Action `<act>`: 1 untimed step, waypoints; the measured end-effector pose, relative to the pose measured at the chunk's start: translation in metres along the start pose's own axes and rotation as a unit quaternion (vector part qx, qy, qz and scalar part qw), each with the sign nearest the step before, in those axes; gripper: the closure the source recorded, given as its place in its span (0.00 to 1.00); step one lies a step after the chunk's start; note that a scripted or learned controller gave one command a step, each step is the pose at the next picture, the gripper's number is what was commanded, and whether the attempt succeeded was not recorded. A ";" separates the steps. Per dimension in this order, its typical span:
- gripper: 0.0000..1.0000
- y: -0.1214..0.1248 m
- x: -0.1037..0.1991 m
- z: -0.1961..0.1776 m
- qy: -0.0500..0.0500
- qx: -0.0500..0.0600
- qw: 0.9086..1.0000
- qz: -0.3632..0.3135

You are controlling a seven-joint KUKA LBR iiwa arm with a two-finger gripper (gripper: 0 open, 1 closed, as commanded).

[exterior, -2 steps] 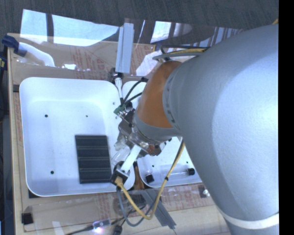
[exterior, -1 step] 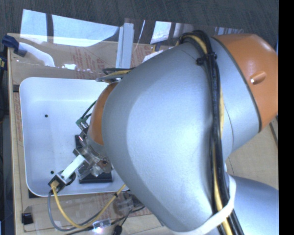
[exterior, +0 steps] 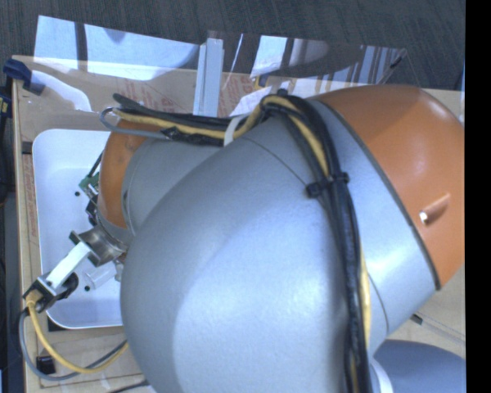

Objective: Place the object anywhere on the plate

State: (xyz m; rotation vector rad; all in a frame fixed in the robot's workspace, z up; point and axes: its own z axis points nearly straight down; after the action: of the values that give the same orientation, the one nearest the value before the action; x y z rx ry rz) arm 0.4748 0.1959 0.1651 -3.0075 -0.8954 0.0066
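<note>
arm body blocking the view of gripper and object

we are looking down on a bench where the large grey arm with the orange band [exterior: 311,244] is covering most of the scene, reaching in from the right over the shallow white plastic bin [exterior: 53,178] at the left. the black and yellow cable bundle [exterior: 327,170] is running along the top of the arm housing.

the end of the arm is pointing down and left into that bin, and we are seeing only a small white and grey fitting [exterior: 69,268] sticking out below the wrist, near the bin's lower left corner. we cannot tell the state of the gripper from this view.

we cannot locate the object or the plate: both are probably lying under the arm. we therefore cannot give the direction from end effector to object, nor its long axis. we judge that any coming move is depending on that hidden relation.
</note>
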 end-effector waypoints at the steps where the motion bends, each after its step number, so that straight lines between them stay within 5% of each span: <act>1: 1.00 -0.002 0.000 -0.008 -0.003 0.002 1.000 -0.004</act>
State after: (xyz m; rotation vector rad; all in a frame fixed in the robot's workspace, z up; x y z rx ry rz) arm 0.4739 0.1978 0.1734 -3.0007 -0.9069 0.0175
